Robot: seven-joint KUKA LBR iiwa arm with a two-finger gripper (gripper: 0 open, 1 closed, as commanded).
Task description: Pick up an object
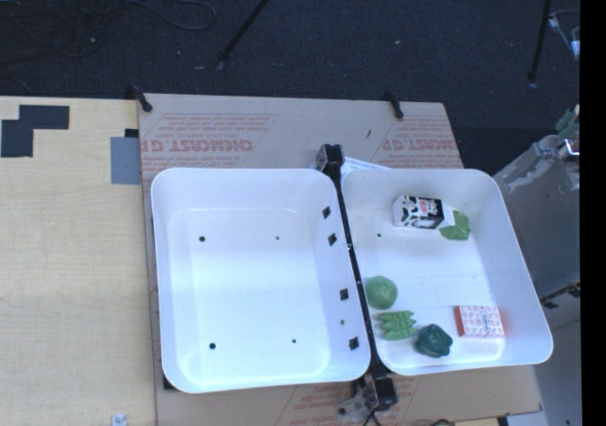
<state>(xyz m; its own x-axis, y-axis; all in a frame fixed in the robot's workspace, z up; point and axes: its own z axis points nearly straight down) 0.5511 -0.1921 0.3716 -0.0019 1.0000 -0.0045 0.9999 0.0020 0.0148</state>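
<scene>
Looking down over my remote feed, I see the pale wooden bench top [66,273] taking up the left of the picture, with dark floor and cables beyond its far edge. A brown cardboard sheet [237,131] with red print lies on it and carries both bins. The left bin [246,310] sits beside the right bin [516,254], their inner walls touching along a line of black clips [343,263].

Everything I could pick lies in the right bin. The black-and-white carton [418,211] lies on its side near the far wall. The red-and-white box [479,321] lies flat near the bin's right front corner. The round green ball [382,292] rests close to the dividing wall, about halfway along it. The dark green lump [434,341] sits near the front wall, between the ball and the red-and-white box. The bright green leafy piece [397,325] lies just in front of the ball and just beside the dark lump. The small light green piece [456,226] touches the carton's right end.

As for the gripper, I cannot tell from this feed whether it is apart or together, and nothing in the bin is being gripped.
</scene>
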